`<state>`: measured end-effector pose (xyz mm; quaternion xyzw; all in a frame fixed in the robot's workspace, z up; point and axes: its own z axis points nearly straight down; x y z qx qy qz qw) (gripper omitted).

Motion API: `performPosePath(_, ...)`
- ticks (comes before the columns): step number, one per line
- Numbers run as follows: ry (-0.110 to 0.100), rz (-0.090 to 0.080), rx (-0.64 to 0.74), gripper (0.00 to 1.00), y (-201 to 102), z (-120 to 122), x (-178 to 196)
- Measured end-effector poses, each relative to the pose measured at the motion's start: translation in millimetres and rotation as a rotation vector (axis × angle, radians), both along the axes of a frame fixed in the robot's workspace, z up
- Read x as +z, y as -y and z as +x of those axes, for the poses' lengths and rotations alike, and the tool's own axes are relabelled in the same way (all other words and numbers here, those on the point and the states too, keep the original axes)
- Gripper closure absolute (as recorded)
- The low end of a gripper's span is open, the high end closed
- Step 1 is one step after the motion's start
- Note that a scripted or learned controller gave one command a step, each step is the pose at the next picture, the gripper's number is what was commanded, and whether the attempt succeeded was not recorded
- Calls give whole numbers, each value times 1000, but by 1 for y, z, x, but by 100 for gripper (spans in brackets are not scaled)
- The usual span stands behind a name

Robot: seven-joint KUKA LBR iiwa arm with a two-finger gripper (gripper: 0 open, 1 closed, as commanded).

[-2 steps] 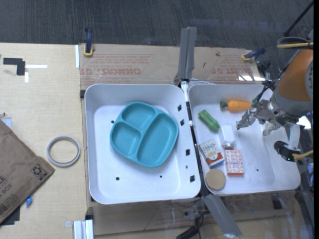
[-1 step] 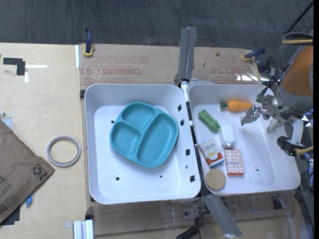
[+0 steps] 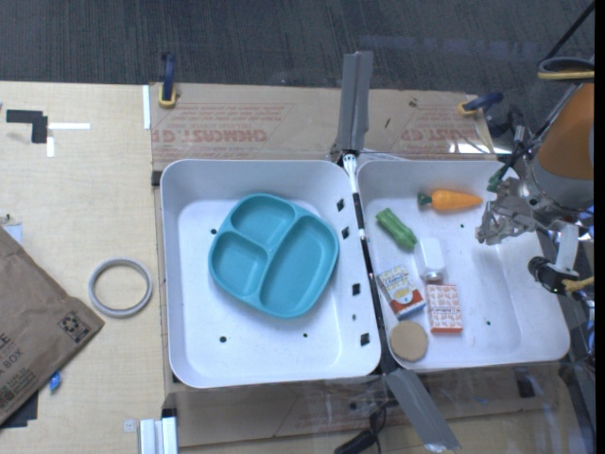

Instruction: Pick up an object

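- Progress: nothing picked up yet, by the look of it. Every item lies on a bin floor, so approach, grasp and lift are all left to do.
- The pincer (image 3: 498,218) hangs over the right bin's (image 3: 492,343) far-right part, near the carrot (image 3: 452,200) (the closest item, so the likely target, though that's a guess). Whether it is wide or narrow can't be told; the metal parts blur together at this angle.
- Carrot: lies flat in the right bin's far end, long axis approx. left-right across the view, green stub at the left, orange body running right toward the pincer.
- Other candidates in the same bin: green pickle-like piece (image 3: 396,229) lying on a diagonal, two small cartons (image 3: 401,290) (image 3: 444,308), a white item (image 3: 432,254), a tan disc (image 3: 410,341) at the near edge.
- Left bin (image 3: 189,339) holds a blue divided plate (image 3: 274,254), well apart from the arm.
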<state>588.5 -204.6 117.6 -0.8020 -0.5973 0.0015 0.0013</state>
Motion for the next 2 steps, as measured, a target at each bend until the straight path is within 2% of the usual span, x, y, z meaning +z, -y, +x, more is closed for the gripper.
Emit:
performPosePath(1,-3,0,3,100,0,0,7)
performPosePath(2,-2,0,-438,100,11,-67,-28)
